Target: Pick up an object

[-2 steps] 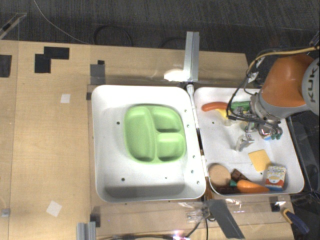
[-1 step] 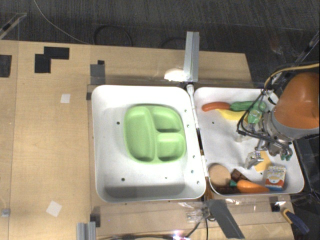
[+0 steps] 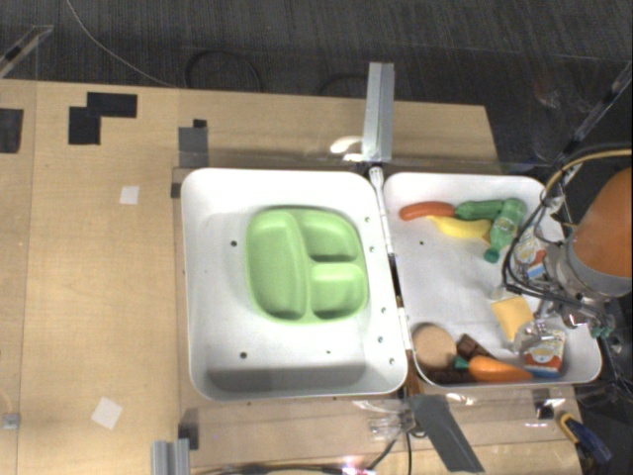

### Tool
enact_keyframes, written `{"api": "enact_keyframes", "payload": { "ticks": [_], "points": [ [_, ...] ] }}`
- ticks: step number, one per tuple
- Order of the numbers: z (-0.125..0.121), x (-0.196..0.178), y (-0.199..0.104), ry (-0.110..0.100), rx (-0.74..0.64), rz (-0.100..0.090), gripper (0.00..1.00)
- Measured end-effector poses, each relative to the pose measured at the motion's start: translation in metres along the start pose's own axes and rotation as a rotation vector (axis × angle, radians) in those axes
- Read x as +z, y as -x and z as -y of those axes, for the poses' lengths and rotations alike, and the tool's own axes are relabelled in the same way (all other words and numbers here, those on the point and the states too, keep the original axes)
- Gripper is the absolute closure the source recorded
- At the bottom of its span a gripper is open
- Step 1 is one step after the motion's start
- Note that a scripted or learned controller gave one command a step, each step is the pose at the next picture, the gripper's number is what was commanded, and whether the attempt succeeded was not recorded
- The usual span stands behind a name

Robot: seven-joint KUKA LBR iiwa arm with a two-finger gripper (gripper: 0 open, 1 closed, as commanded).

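Carrot (image 3: 497, 369) and a round brown piece (image 3: 432, 343) sit along the near edge of the right bin (image 3: 445, 275). Gripper (image 3: 542, 336) hangs just right of the yellow block (image 3: 512, 316); can't tell its finger state. Left bin (image 3: 213, 295) holds a green divided tray (image 3: 305, 263).

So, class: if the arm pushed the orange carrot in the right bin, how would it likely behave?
The carrot looks smooth and tapered, so it would probably roll or pivot rather than slide straight. It lies against the bin's near wall beside a brown piece, which may block it. It seems a light, stiff toy.
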State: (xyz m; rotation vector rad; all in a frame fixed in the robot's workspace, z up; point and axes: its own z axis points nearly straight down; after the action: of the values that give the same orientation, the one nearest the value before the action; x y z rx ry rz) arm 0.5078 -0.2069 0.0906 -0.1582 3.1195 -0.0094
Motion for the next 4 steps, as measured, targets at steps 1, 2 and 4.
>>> {"api": "enact_keyframes", "payload": {
  "ticks": [1, 2, 4],
  "points": [
    [-0.031, -0.001, -0.008, -0.003, -0.206, 0.004, 0.0],
    [-0.038, -0.001, 0.007, -0.001, -0.226, 0.0, 0.0],
    [-0.076, 0.001, 0.082, 0.007, -0.48, 0.0, 0.0]
  ]
}}
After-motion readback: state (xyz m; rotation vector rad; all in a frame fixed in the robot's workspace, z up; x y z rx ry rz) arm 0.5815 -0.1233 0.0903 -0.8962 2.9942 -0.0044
